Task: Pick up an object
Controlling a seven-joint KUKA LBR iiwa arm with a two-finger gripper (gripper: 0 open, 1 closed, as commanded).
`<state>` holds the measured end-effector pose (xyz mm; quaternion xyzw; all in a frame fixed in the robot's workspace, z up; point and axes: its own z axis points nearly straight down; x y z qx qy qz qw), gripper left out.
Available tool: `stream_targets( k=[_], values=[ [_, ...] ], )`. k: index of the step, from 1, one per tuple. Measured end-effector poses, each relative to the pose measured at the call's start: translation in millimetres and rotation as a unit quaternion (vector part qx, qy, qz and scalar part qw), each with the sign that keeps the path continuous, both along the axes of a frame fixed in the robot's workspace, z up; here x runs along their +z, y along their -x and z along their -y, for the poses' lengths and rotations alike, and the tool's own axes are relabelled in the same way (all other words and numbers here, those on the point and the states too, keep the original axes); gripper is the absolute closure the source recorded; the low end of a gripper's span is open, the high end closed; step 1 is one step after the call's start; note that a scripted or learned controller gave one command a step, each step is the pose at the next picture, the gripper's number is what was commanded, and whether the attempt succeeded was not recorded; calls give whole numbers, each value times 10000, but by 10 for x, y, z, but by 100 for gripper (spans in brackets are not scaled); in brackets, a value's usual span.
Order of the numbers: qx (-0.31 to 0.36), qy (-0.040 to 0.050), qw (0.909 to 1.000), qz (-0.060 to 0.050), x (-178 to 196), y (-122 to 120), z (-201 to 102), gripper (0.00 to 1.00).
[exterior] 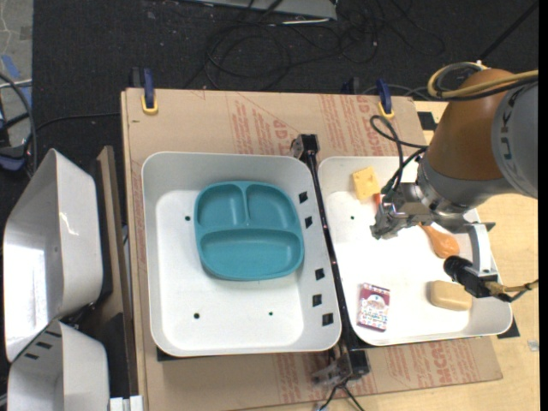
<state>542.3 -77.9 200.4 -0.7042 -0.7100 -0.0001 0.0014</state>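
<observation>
The right bin [402, 332] holds a yellow cheese-like wedge [365, 181] near its far edge, an orange piece [441, 241] at mid-right, a tan block [449, 295] at the near right and a small pink-and-white packet [373, 306] near the front. My gripper [387, 224] hangs over the middle of this bin, just below and right of the yellow wedge and left of the orange piece. Its tips sit low over the bin floor. The arm's orange band and grey wrist cover the bin's far right corner.
The left bin [171, 315] holds a teal divided plate [248, 229]. A black divider [321, 247] with clips runs between the bins. Cables trail from the wrist over the right bin's far edge. White containers [47, 247] stand left of the bench.
</observation>
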Motion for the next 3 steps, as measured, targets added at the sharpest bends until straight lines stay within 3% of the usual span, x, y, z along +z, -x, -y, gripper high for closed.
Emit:
stream_targets(
  k=[2, 3],
  values=[
    [8, -1, 10000, 13, 94, 30, -1164, 100],
    [5, 1, 10000, 18, 228, -95, -1717, 100]
  ],
)
